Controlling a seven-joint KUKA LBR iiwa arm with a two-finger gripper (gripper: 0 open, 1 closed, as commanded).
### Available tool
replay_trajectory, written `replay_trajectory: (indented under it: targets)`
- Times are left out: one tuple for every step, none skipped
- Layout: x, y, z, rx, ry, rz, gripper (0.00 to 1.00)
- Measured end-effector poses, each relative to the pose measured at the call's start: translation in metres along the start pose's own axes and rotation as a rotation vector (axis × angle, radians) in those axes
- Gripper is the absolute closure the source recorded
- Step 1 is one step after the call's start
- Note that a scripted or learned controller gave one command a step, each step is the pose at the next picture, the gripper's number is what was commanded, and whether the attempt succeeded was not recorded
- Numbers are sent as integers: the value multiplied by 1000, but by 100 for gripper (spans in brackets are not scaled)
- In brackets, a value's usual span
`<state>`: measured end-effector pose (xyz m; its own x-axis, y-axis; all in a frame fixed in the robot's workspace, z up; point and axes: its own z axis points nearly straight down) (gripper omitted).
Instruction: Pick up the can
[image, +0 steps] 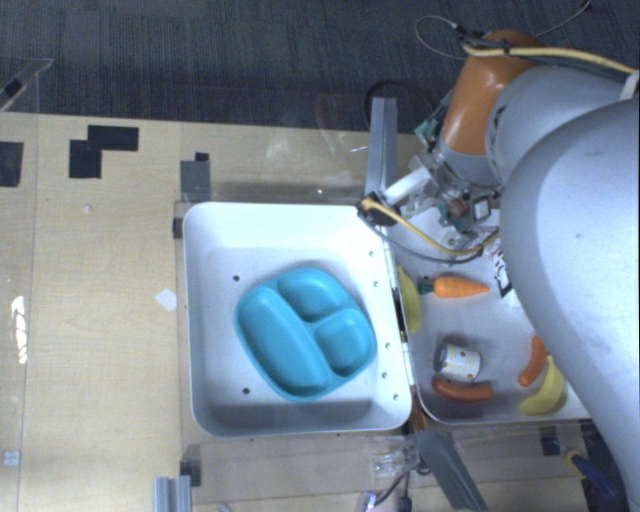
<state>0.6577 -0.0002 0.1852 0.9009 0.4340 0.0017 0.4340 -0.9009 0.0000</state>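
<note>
The can is small and pale, with a dark open end facing left. It lies on its side near the front of the right bin, just above a red sausage. My gripper hangs over the back of the right bin, well behind the can, with an orange carrot between them. Cables and the wrist hide much of the gripper. Nothing shows in its grasp.
The left bin holds a blue divided plate. In the right bin there are also a yellow banana at the front right, an orange piece beside it, and a yellow item along the left wall. The big grey arm covers the bin's right side.
</note>
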Motion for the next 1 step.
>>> replay_trajectory:
  targets:
    - [0,0,0,0,0,0,0]
